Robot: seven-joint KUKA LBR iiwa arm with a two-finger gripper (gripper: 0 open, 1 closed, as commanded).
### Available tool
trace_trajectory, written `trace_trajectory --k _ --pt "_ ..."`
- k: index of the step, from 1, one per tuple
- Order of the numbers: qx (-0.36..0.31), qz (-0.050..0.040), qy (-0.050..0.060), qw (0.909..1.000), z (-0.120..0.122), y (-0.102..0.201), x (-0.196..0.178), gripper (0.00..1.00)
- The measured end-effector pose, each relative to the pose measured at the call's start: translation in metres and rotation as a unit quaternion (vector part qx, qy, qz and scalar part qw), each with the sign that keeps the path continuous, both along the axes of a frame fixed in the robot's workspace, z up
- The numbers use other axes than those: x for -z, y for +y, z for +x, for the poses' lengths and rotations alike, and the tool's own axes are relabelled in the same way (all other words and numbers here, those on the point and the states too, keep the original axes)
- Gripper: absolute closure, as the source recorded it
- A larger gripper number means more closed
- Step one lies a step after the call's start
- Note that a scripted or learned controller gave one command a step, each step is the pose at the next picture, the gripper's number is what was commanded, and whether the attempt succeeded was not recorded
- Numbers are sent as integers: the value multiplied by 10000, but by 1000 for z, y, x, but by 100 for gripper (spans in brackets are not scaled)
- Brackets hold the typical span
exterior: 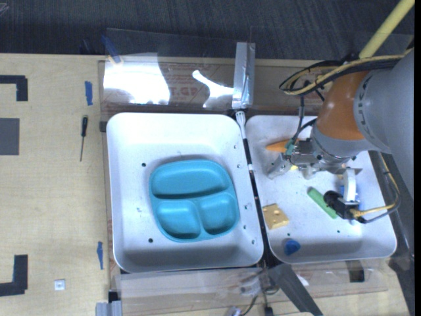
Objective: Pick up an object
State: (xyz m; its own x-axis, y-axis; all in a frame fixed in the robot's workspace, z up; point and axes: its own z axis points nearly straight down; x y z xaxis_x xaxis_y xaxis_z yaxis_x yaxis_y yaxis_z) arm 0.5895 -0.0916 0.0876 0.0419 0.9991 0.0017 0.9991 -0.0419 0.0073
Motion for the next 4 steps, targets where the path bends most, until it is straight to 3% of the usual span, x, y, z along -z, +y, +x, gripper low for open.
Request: trace_trajectory --k 1,2,3,4 --pt "-3 -11 -21 10000 1 -1 -12 100" --pt "-3 -11 -13 10000 1 -1 -11 0" --pt "-471 -21 10 9989 -69 -32 0 0" --pt "-271 5 -10 9996 -60 -81 -1 0"
